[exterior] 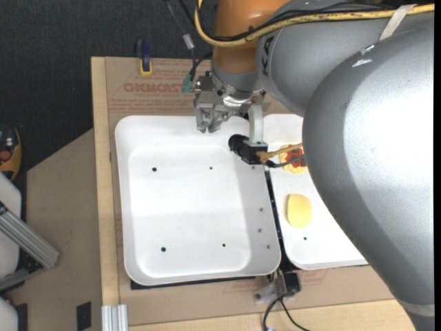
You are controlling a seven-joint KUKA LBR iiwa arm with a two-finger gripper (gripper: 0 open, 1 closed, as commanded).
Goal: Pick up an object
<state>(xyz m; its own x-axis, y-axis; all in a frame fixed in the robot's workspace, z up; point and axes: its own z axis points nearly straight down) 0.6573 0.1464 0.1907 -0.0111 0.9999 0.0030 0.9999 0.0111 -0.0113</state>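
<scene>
Camera view: claw point(209, 121) over left bin point(186, 209)

The large grey metal arm point(358, 116) enters from the right, filling the upper right of the view. Below its orange band point(241, 12), the wrist point(234, 81) points downward. The grey two-finger metal pincer point(211, 121) hangs beneath, tips directed down.

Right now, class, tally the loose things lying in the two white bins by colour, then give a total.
Pale yellow thing: 1
Red thing, partly hidden: 1
Total: 2, both in the bin on the view's right
</scene>
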